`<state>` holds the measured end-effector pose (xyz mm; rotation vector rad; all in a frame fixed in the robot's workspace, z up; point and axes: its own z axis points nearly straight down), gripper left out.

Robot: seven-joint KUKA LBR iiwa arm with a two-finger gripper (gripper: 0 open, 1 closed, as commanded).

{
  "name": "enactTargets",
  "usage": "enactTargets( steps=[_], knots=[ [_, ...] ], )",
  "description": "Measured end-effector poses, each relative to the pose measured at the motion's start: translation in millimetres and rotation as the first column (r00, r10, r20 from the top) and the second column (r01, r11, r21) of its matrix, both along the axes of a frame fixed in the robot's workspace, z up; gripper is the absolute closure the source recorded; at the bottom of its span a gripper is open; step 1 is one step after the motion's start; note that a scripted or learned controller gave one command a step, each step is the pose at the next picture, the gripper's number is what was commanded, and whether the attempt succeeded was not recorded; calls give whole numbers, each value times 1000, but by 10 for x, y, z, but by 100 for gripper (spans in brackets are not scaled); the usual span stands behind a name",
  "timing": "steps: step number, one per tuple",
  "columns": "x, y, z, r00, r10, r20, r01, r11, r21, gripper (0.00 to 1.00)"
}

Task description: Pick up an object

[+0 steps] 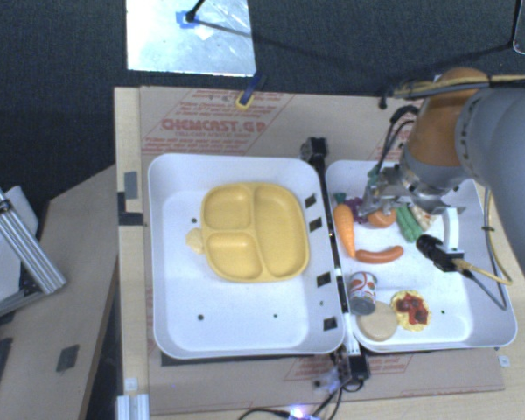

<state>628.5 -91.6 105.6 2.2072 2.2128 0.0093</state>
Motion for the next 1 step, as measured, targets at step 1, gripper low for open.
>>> enactTargets(
  steps=[1],
  knots=[
    [45,-15,442,1000,1,-10,-1,1000,7,100]
  ],
)
